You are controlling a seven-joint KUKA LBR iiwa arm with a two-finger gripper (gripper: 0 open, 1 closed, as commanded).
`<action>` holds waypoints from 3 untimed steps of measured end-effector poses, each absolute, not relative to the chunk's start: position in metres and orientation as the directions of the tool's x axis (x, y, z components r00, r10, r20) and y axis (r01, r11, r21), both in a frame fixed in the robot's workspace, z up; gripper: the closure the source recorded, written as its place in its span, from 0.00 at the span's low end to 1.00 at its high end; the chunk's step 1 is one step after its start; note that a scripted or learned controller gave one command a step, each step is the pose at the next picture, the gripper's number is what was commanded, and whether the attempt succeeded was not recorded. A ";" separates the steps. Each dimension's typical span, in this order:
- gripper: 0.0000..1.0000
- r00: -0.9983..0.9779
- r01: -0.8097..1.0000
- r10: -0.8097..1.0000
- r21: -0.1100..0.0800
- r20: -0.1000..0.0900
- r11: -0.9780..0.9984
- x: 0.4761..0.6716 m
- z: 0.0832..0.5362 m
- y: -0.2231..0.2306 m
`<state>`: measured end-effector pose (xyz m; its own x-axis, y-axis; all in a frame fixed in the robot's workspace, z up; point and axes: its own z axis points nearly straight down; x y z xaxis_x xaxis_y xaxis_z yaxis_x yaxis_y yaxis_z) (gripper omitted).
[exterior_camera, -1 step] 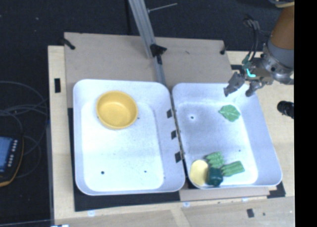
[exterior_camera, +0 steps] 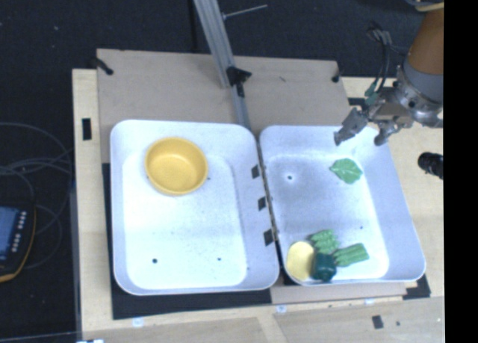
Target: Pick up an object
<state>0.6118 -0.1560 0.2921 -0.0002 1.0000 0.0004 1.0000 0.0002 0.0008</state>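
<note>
My gripper [exterior_camera: 364, 136] hangs over the far right corner of the right bin [exterior_camera: 299, 207], its two fingers spread apart and open with nothing between them. A small pale green piece [exterior_camera: 346, 170] lies on the bin floor just below and slightly left of the fingertips. At the bin's near edge sits a cluster: a yellow round object [exterior_camera: 300, 259], a dark teal object [exterior_camera: 324, 266] and green ridged pieces [exterior_camera: 340, 248]. A yellow bowl [exterior_camera: 176, 165] rests in the far part of the left bin [exterior_camera: 179, 252].
A grey metal post [exterior_camera: 216, 31] rises from the back of the bench between the bins. Black clips [exterior_camera: 263, 203] line the seam where the two bins meet. The arm's orange band [exterior_camera: 428, 46] is at the right edge.
</note>
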 end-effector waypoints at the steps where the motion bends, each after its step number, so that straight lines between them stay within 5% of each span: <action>1: 0.00 0.001 1.000 1.000 -0.005 0.000 -0.001 0.611 0.229 -0.155; 3: 0.00 0.001 1.000 1.000 -0.003 0.000 -0.001 0.611 0.144 -0.161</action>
